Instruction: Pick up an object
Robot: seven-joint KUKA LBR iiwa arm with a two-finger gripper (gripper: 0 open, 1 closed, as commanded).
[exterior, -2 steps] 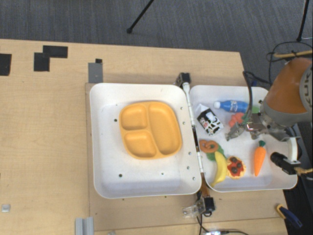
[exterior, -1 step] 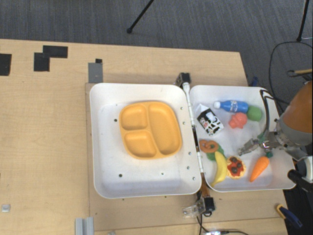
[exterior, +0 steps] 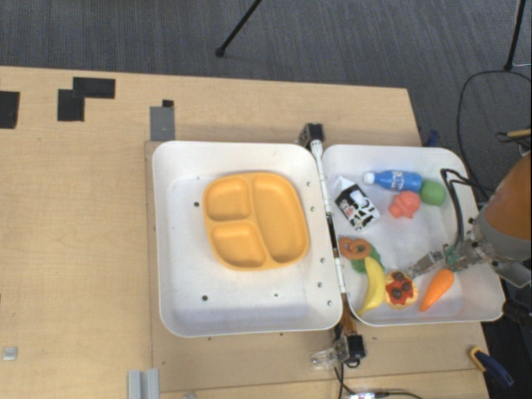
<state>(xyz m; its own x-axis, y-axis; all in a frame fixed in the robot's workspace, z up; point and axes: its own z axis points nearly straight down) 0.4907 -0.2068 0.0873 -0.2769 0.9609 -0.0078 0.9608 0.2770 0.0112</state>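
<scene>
Left bin (exterior: 179, 248): holds a yellow divided plate (exterior: 253, 220). Right bin (exterior: 482, 306): a black-and-white carton (exterior: 356, 206), a blue bottle (exterior: 394, 179), a red toy (exterior: 406, 205), a green ball (exterior: 432, 192) along the far side; banana (exterior: 375, 283), a small pizza toy (exterior: 400, 290) and carrot (exterior: 437, 288) at the near side. Gripper (exterior: 428, 262) low just above the carrot, jaws' state impossible to tell.

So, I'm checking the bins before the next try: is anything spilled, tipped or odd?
Nothing stands out. The yellow tray lies flat in the left bin. The toys, bottle, banana and carrot among them, lie loose in the right bin, as expected. The gripper is low over them.
</scene>
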